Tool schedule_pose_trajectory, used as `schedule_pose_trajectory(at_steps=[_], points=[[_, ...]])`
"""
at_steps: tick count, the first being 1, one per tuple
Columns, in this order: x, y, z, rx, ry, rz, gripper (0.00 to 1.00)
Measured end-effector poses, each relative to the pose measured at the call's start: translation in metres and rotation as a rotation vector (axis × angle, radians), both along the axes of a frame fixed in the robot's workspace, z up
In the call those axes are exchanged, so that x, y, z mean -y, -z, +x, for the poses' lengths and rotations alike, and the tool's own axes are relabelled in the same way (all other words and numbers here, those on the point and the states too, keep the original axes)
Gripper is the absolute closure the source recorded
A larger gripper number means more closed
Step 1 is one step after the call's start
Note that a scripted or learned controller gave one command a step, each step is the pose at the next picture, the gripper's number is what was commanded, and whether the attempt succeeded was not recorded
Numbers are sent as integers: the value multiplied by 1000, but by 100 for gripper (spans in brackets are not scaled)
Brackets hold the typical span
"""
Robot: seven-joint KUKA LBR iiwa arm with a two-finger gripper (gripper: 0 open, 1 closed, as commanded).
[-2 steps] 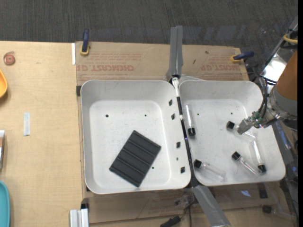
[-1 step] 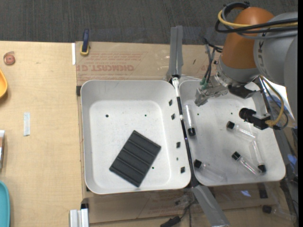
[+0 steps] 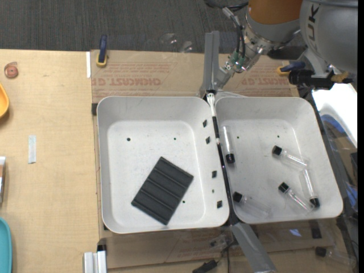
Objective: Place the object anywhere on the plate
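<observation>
A black ridged plate (image 3: 163, 189) lies flat and tilted in the near middle of the left bin (image 3: 114, 152). Several clear tubes with black caps lie in the right bin (image 3: 318, 129): one (image 3: 227, 145) along its left wall, one (image 3: 289, 158) near the middle right, and others (image 3: 296, 195) toward the near right corner. My gripper (image 3: 210, 92) hangs at the far end of the divide between the two bins, above their back rims. It is well behind the plate and apart from the tubes. I see nothing clearly held in it.
A blue clamp (image 3: 102, 49) sits on the cardboard behind the left bin. The wooden bench at the left bears small items, an orange rim (image 3: 3, 104) and a teal rim (image 3: 4, 249). The arm's orange band (image 3: 273, 4) fills the upper right.
</observation>
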State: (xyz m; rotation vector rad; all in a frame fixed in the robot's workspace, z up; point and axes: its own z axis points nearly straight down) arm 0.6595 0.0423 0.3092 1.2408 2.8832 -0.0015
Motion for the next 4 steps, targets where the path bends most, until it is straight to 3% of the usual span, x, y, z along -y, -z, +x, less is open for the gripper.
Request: schedule_pose_trajectory(at_steps=[1,2,3,4], points=[[-32,-132,-17,0,-218,0,100],[-100,-131,-25,-2,285,-1,100],[-37,-131,-44,-5,96,-1,100],[-89,-131,-1,-3,419,-1,100]])
